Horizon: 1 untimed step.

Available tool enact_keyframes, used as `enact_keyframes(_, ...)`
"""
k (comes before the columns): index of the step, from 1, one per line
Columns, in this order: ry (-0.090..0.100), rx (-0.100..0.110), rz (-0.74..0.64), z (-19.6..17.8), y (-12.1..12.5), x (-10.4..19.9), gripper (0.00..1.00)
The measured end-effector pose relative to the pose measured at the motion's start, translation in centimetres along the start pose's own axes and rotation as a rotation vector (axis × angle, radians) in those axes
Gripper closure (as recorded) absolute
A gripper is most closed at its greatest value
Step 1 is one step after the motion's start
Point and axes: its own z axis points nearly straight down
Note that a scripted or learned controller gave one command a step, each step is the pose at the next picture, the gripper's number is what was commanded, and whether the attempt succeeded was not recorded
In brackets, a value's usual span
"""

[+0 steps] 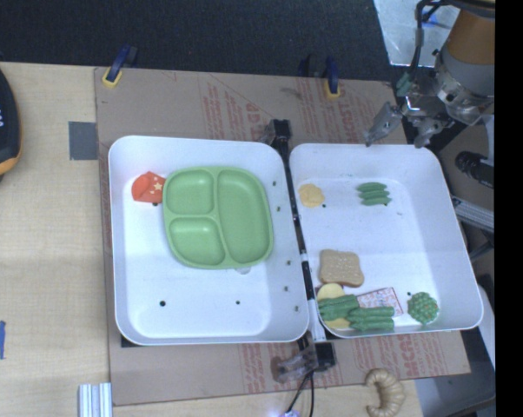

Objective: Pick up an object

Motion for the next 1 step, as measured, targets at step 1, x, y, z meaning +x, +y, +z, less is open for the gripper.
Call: enact_keyframes(1,0.001,0.013,0.002,17.84,-1.49,-2.49,0.0)
